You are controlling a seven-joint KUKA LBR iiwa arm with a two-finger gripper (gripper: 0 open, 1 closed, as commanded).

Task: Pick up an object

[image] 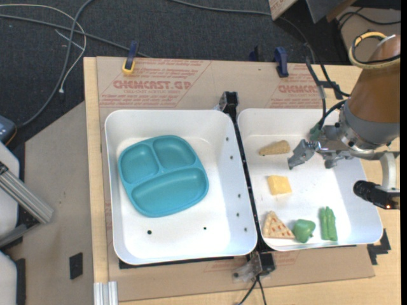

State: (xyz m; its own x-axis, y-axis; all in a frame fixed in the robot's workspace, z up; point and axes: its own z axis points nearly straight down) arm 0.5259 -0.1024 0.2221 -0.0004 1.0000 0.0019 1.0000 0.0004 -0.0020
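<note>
Right bin [356,237]: bread piece [274,148] at 10 o'clock, yellow cheese block [279,185] just below it; along 6 o'clock edge, sandwich wedge [276,226], green pepper [304,229], green beans [328,223]. Gripper [314,155] hovers at 3 o'clock of bread, fingers spread, nothing between them. Left bin [117,170] holds teal divided plate [164,175].

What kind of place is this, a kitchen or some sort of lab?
Most likely a robotics lab bench, not a kitchen: two white bins are clamped to a board, toy food such as a yellow cheese block lies inside one, and cables trail across the carpet.
</note>
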